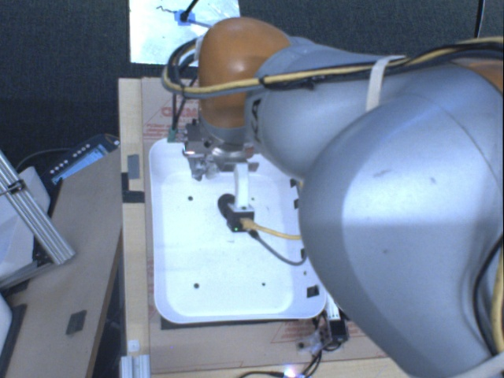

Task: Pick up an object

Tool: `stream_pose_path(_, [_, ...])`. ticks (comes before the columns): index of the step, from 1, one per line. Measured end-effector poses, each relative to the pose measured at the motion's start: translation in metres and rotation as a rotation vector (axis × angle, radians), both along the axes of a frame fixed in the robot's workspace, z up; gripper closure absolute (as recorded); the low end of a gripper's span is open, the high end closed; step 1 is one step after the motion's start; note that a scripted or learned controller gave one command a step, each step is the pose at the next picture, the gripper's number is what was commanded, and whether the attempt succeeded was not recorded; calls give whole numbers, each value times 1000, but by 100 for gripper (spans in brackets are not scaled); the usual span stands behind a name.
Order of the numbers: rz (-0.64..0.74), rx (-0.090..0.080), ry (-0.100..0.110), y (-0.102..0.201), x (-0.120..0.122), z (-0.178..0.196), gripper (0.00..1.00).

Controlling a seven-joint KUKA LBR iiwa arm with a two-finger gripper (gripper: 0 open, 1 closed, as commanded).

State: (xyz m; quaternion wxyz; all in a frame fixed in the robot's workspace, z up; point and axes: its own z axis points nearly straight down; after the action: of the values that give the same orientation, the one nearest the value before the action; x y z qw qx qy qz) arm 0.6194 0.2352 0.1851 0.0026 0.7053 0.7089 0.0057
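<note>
Looking down at a slant on a shallow white bin [206, 252] with rounded corners and a low raised rim, set on a brown board [135, 235] printed in red. Over the bin's far end, close above its floor and just inside the far rim: the gripper [206, 164], a small cluster of bare metal under the orange band [232, 69] of the grey arm [394, 195]. Cannot tell from this angle whether spread, pressed together or pinching anything. As for an object to pick up, hard to name one. On the bin's white floor, a few tiny dark specks [190, 199], well apart, one near the gripper and two toward the near rim, too small to tell as loose pieces or marks of the bin itself. Along the right wall, partly under the arm, small squarish black bits [311, 291] touching the rim; cannot tell whether loose or fixed. Bench to the right of the bin hidden behind the arm's broad body. Beyond the far end, a white sheet [157, 22] bearing a small blue piece [187, 16]. Off to the left, well apart from the bin, a grey handset [83, 156] with a blue strip, and nearer the edge a ribbed metal rail [35, 219] lying at a slant. Near the lower left, a small dark square [76, 321] flat on the bench. At the near edge, just past the bin's corner, a tangle of wires [323, 339].
</note>
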Motion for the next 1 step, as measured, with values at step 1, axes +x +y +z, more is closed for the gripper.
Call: stream_pose_path(1, [0, -1, -2, -1, 52, 80, 100])
